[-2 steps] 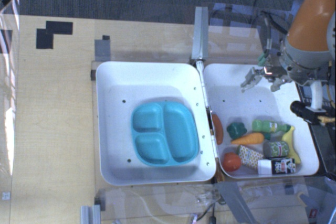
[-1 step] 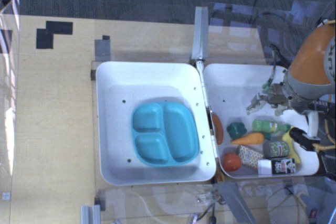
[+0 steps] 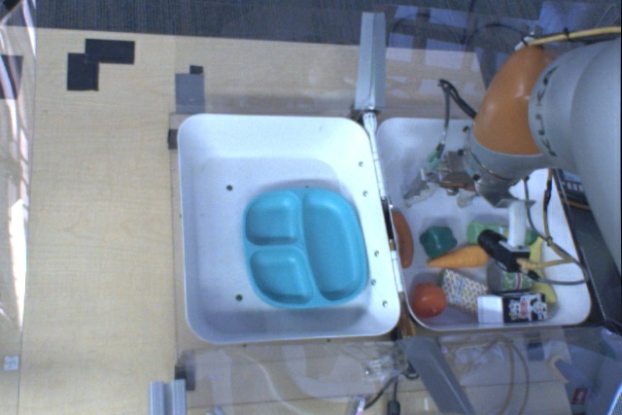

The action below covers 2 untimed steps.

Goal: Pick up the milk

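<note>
Nearest lie the front rims of two white bins, set side by side on the pale wooden surface (image 3: 97, 209). The left bin (image 3: 209, 209) holds a blue divided plate (image 3: 306, 246), which sits flat toward the near right of its floor.

On the rim where the two bins meet rests a brown, oval thing (image 3: 401, 243). The right bin (image 3: 398, 146) is crowded along its near side. A red tomato (image 3: 428, 299) sits in the near left corner, with a small dark green thing (image 3: 439, 238) farther back and an orange carrot (image 3: 459, 258) lying between them and to the right. Just beside the tomato is a patterned packet (image 3: 465, 287).

The milk (image 3: 515, 308), a white container with a black-and-white label, lies on its side against the near wall of the right bin, right of the packet. A yellow banana (image 3: 540, 269) lies just behind it.

The hand (image 3: 447, 178) hangs over the far part of the right bin, well apart from the milk and holding nothing visible; whether it is released or clenched I cannot tell. The grey arm (image 3: 578, 102) with its orange band reaches in from the right.
</note>
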Each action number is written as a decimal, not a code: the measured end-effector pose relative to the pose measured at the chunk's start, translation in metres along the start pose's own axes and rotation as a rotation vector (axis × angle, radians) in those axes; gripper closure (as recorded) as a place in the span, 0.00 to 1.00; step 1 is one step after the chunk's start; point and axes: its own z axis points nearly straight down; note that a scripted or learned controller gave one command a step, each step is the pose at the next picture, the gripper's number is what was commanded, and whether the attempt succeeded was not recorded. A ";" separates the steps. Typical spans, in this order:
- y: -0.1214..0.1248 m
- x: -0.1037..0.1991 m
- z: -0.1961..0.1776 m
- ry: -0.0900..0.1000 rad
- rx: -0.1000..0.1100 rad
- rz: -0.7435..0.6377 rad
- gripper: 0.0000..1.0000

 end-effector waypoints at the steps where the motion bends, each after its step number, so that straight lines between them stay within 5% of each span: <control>1: -0.036 -0.008 -0.023 0.000 0.006 -0.374 0.00; 2: -0.097 0.018 -0.098 0.001 0.006 -0.369 0.00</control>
